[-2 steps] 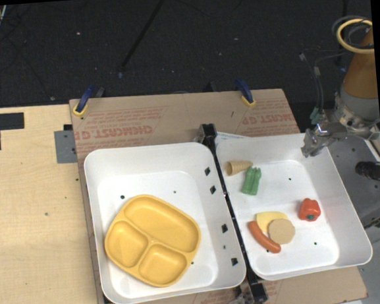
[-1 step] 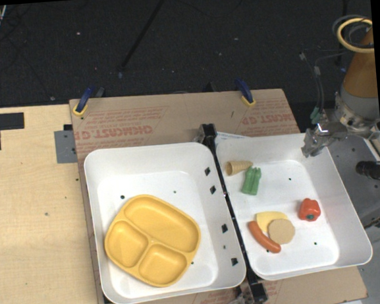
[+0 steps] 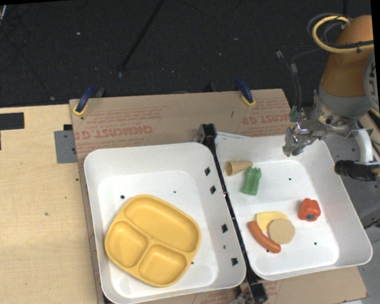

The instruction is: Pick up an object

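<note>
camera view | end effector (image 3: 297,138) is seen at upper right, above the right bin's (image 3: 342,187) far rim; its grip state cannot be told | in that bin are seen a cone (image 3: 238,167), green piece (image 3: 251,182), red pepper (image 3: 308,210), sausage (image 3: 264,236), round cookie (image 3: 281,231) on yellow slice (image 3: 267,217) | yellow divided tray (image 3: 152,239) lies in left bin (image 3: 151,161)

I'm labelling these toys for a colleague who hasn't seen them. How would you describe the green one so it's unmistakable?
Look in the right white bin, toward its back left. The green toy lies just below the ice cream cone; it is the sole green item there.
</note>
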Available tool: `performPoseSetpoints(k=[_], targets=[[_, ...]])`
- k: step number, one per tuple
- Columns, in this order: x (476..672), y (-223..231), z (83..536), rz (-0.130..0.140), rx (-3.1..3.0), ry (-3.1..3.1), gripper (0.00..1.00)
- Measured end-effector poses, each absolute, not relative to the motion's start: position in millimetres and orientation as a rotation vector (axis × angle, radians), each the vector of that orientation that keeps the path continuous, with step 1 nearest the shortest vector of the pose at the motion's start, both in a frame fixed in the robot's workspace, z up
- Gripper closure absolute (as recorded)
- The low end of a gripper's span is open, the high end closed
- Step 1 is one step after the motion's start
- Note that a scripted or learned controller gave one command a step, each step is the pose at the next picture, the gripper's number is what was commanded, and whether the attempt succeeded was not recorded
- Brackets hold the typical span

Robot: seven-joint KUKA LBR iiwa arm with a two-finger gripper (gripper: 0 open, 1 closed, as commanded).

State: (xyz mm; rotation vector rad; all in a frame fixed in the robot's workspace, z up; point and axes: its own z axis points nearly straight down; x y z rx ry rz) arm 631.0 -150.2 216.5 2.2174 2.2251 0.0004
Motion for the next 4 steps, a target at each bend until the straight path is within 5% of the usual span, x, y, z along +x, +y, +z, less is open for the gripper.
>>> performPoseSetpoints(k=[4], targets=[[590.8, 58.2, 221.7, -0.001, 2.218, 2.227, 1.00]])
